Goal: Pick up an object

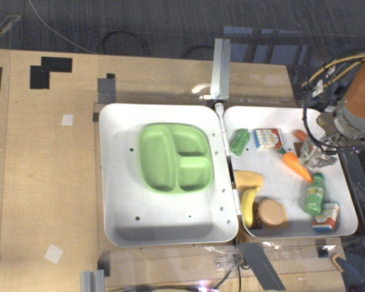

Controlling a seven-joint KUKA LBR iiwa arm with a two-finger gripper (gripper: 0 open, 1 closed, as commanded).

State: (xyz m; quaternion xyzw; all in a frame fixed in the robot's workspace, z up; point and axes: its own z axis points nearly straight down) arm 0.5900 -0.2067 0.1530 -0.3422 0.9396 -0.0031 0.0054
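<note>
The arm (pixel 358 105) reaches in from the right, its wrist bent down over the right bin (pixel 347 224). The hand (pixel 316 157) hangs at that bin's far right side — just beside the carrot (pixel 296 166), above the green bottle (pixel 314 194). Whether it is open or closed I cannot tell. The left bin (pixel 115 224) holds a green divided plate (pixel 173 157).

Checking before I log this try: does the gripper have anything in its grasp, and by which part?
Cannot be told. The gripper sits low in the right bin beside the carrot, but nothing is visibly between its fingers.
</note>
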